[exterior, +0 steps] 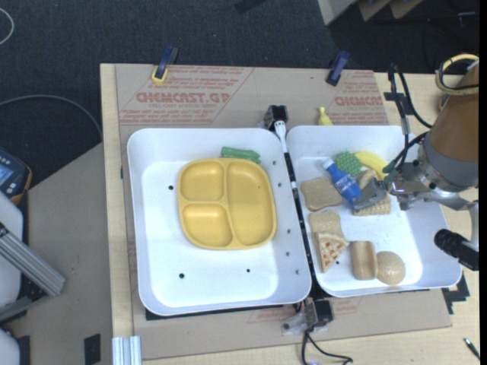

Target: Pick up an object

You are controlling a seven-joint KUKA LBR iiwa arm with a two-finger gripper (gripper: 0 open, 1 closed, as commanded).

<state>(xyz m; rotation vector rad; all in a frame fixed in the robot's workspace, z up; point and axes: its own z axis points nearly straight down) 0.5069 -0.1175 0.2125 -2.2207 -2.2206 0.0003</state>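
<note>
My gripper (374, 196) is low in the right bin (426, 276), among toy food near its middle. A blue bottle (344, 181) lies just to its left, and a tan cracker-like piece (374, 208) sits right beneath it. Behind it lie a green item (348, 163) and a yellow banana (371, 160). Other pieces in this bin are a slice of bread (319, 194), a pizza slice (330, 249), a bread roll (363, 259) and a round bun (390, 268).
The left bin (152, 173) holds a yellow divided plate (227, 204), with a green object (240, 154) behind it. A black clamp (277, 118) sits between the bins at the back. The grey and orange arm (455, 147) covers the right bin's right side.
</note>
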